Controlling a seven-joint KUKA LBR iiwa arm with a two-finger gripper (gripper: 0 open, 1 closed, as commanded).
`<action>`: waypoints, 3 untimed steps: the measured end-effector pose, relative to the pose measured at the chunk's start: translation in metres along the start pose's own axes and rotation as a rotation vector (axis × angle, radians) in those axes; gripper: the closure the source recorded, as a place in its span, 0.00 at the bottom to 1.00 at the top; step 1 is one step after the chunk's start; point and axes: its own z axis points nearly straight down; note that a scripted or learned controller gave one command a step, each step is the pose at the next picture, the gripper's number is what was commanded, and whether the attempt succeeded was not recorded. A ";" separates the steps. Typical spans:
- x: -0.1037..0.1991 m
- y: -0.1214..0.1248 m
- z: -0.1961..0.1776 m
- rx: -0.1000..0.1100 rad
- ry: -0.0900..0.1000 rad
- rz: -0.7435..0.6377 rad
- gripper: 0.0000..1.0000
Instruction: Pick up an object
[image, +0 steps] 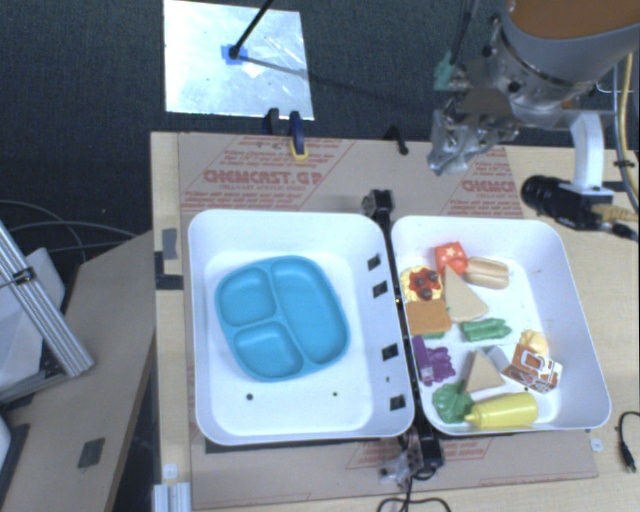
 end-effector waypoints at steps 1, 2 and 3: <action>-0.076 0.012 0.044 0.020 -0.004 0.015 1.00; 0.018 0.037 -0.059 0.006 0.002 -0.005 1.00; -0.105 -0.003 0.018 0.026 -0.005 0.020 1.00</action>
